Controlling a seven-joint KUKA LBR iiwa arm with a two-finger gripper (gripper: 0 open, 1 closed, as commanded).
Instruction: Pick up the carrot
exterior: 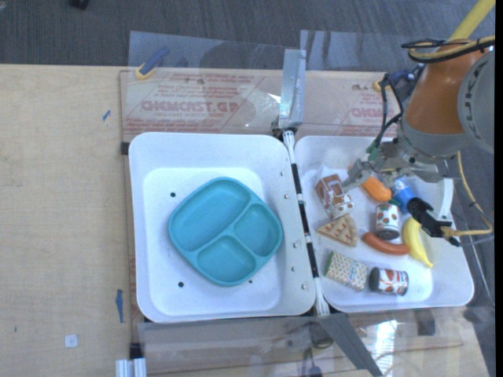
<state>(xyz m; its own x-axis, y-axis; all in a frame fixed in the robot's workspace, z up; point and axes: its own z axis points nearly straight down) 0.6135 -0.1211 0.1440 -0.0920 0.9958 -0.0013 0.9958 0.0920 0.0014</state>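
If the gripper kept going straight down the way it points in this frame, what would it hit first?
Most likely the carrot: the gripper hangs right over its upper-left end in the right bin. Depth is hard to judge from this slanted view, so it may already be touching.

My arm's orange band looks glossy; the bins are smooth white plastic, the blue plate matt plastic, the bench pale wood.
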